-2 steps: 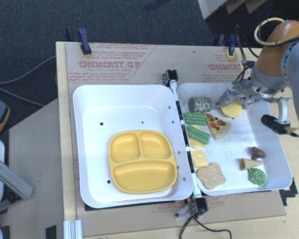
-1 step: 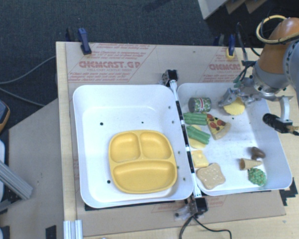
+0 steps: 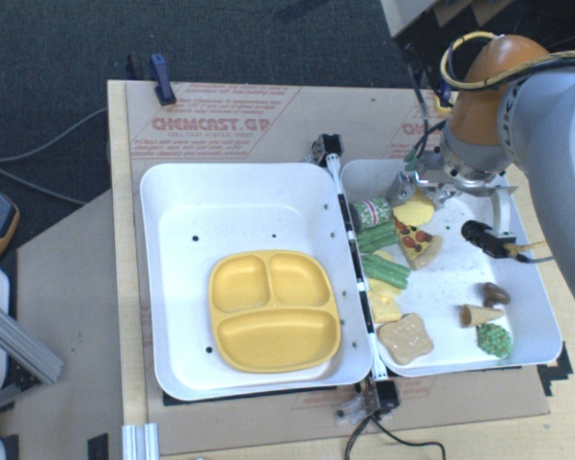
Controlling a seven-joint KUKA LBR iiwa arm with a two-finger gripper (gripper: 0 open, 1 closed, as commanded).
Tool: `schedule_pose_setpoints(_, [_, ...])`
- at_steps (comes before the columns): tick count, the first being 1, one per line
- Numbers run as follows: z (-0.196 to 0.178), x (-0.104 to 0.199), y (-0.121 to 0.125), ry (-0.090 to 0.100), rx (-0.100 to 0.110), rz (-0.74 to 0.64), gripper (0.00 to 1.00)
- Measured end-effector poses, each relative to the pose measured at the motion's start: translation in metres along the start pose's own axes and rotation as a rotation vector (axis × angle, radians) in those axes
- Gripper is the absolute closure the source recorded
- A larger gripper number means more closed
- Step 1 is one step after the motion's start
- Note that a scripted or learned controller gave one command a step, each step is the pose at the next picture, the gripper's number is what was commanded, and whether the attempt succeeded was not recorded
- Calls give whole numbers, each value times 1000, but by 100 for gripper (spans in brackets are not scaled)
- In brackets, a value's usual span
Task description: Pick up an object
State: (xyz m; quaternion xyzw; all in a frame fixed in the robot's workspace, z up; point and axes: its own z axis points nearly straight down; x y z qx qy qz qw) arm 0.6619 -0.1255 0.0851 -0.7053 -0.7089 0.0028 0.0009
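"chemcast gp" print on bench board [image 3: 211,123]

The arm [image 3: 546,113] is smooth pale grey, thick and rounded, with a glossy orange band [image 3: 487,89] just above the wrist — the brightest part of it. A yellow cable [image 3: 460,51] loops beside that band, and thin dark wires run down along it. Below the band sits a grey metal flange, then the tool [image 3: 431,185] — small, silvery, with dark fittings.

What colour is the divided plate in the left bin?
Yellow. The divided plate shows plainly in the camera view, lying in the left bin.
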Motion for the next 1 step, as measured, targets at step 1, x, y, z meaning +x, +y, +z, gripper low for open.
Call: schedule_pose_setpoints(1, [-34, 32, -19, 3, 0, 8, 100])
